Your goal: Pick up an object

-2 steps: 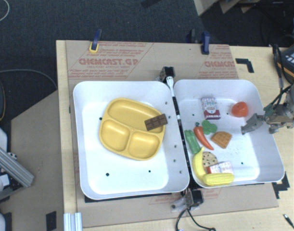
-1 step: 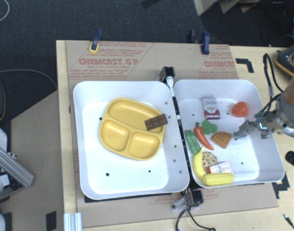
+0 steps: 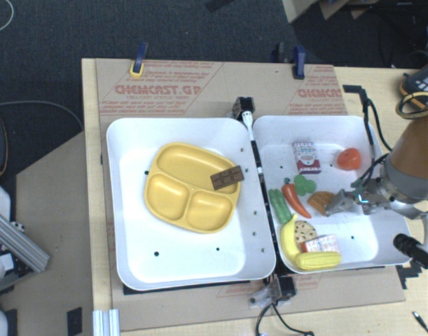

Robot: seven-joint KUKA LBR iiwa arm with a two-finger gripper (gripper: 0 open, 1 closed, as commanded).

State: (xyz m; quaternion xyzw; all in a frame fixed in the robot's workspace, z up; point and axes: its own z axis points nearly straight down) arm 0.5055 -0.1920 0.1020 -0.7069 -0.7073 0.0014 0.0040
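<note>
1. Object. The brown piece (image 3: 321,201) is small, irregular and tan-brown, like a toy bread or meat item. It lies in the right bin (image 3: 362,242), just right of the carrot (image 3: 295,200) and apart from it.

2. Gripper. The gripper (image 3: 343,203) sits low over the same bin, right of the carrot, with its tip just beside the brown piece. Whether it is released or clenched cannot be told, and nothing is seen held in it.

3. Count, right bin, ten items:
- one carrot
- one brown piece
- one broccoli (image 3: 305,185), touching the carrot's upper end
- one green pod (image 3: 279,205), just left of the carrot
- one red-and-white carton (image 3: 306,156), above the carrot
- one tomato (image 3: 349,159), up and right of the carrot
- one banana (image 3: 288,238), one cookie (image 3: 304,230), one pink packet (image 3: 320,243) and one corn cob (image 3: 319,260), clustered below the carrot

4. Count, left bin (image 3: 119,208), two items: one yellow three-part plate (image 3: 189,187), well left of the carrot, and one chocolate bar (image 3: 226,178) on the plate's rim.

5. Surface. Both bins rest on a bench (image 3: 101,117) covered with brown board printed in red. Two blue clamps (image 3: 140,51) grip its far edge. The floor (image 3: 94,12) is dark carpet.
</note>
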